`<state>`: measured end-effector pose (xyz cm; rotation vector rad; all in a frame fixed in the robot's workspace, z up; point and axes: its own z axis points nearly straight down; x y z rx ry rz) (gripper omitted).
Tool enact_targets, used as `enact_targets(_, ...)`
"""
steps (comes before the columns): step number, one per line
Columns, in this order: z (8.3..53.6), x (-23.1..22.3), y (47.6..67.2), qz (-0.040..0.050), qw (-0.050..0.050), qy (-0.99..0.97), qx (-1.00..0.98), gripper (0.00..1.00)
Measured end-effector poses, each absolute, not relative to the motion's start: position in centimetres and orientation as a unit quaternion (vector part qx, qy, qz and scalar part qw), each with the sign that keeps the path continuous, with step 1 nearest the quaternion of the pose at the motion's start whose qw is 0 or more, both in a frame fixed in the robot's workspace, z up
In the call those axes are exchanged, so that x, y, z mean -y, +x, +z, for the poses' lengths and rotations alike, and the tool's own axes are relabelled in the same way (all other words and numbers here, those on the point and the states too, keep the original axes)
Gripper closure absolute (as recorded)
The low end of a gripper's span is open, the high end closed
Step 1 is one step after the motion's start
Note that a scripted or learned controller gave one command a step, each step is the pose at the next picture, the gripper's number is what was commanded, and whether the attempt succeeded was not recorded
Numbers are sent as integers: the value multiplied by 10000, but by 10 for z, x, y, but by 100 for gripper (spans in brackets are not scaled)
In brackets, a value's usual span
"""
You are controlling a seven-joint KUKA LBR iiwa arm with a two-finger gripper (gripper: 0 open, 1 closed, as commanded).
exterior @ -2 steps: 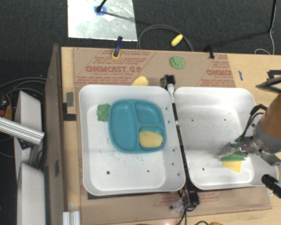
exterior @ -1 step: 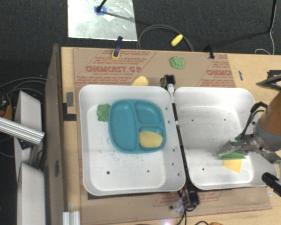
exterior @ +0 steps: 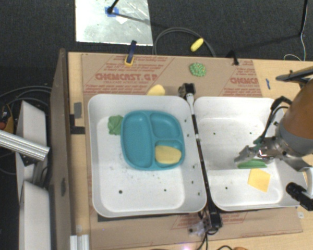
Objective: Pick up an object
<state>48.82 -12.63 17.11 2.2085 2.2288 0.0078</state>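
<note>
My gripper (exterior: 254,153) hangs low in the right bin (exterior: 224,119), at its right side, on the grey arm (exterior: 302,124) that comes in from the right. A long green piece (exterior: 252,164) lies flat on the bin floor, just under and in front of the gripper. Whether the two touch cannot be made out. A yellow square slice (exterior: 259,180) lies a little nearer the front edge. In the left bin (exterior: 146,197) a blue divided plate (exterior: 141,137) carries a yellow lump (exterior: 167,154). A green leafy piece (exterior: 115,124) rests beside the plate's left edge.
On the cardboard behind the bins sit a yellow piece (exterior: 156,90) and a green round piece (exterior: 197,69). A black rail (exterior: 196,134) runs between the bins. Cables and a metal bar (exterior: 18,144) lie left of the bench.
</note>
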Motion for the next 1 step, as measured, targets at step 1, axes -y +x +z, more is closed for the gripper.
enact_targets(1,210,29,526,39,12,7014,-7128,100)
